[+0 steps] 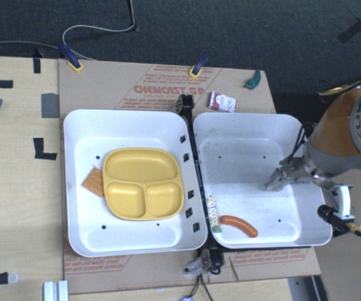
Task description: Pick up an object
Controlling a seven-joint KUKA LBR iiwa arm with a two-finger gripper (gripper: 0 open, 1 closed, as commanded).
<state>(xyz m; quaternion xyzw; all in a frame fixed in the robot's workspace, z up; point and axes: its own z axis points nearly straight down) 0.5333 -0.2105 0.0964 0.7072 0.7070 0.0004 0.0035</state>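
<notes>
An orange sausage (238,225) lies near the front wall of the right bin (243,130). My gripper (282,177) hangs low over the right part of that bin, up and to the right of the sausage and apart from it. Nothing shows in the gripper. A yellow divided plate (144,183) rests in the middle of the left bin (80,143). A tan cracker-like piece (93,182) pokes out from under the plate's left edge.
The grey arm with its orange band (340,130) comes in over the right bin's right wall. A small red and white packet (221,101) and a teal piece (253,79) lie on the cardboard behind the bins. Two yellow clamps (199,69) hold the cardboard's far edge.
</notes>
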